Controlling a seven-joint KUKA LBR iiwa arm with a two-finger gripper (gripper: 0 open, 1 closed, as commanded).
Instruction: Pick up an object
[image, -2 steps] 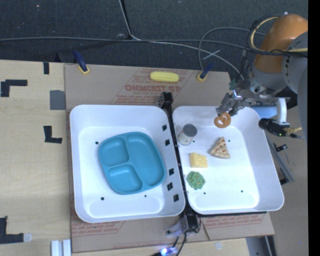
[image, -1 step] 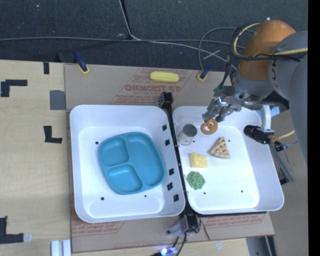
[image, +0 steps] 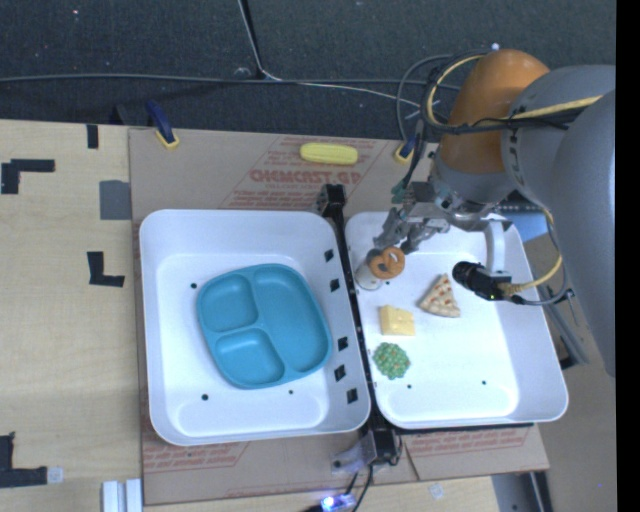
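Note:
My gripper (image: 393, 246) hangs over the far left corner of the right bin (image: 500, 395). Directly under its tip is a small brown ring-shaped doughnut (image: 386, 264), close to the bin's left wall; whether it is gripped or merely lies below cannot be made out. A tan pizza slice (image: 440, 298) lies to the right of the doughnut. A yellow cheese block (image: 397, 321) and a green broccoli piece (image: 391, 360) lie nearer the front, along the left side of the same bin.
The left bin (image: 165, 300) holds a blue divided plate (image: 262, 325). A yellow banana-like piece (image: 328, 153) lies on the cardboard behind the bins. The divider between the bins (image: 348, 300) runs just left of the doughnut.

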